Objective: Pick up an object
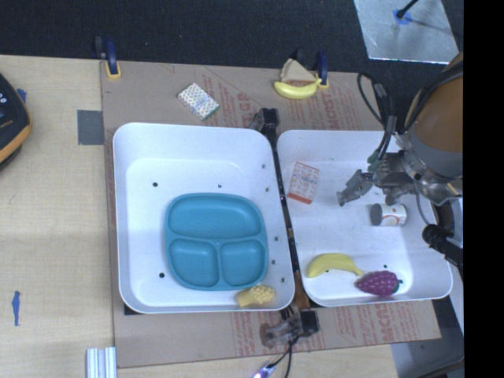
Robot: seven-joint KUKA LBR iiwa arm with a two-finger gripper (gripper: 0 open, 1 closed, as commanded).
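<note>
From the camera view above the bench, two shallow white bins sit side by side on a sheet of brown cardboard (236, 105). The left bin (130, 152) carries a blue divided plate (215, 239) lying flat in its middle, and a small yellow knobbly toy (256, 295) rests against the bin's near edge, just beside its near right corner. In the right bin (346, 144), a red-and-white card (303, 183) lies near the far left corner, a yellow banana (332, 264) lies toward the near edge, and a purple bunch of grapes (377, 283) sits just to the right of the banana, close to the near right corner. A small white cylinder with a dark end (389, 214) lies on its side toward the right edge of that bin. The arm (441, 124) reaches in over the right bin's right edge, and its gripper (364, 186) hangs above the bin floor just left of the white cylinder, with nothing visible between its fingers; whether they are spread or closed cannot be told. On the cardboard beyond the bins, a patterned square packet (198, 100) lies near the left bin's far edge, and a second yellow banana-shaped toy (297, 87) lies at the cardboard's far edge.
</note>
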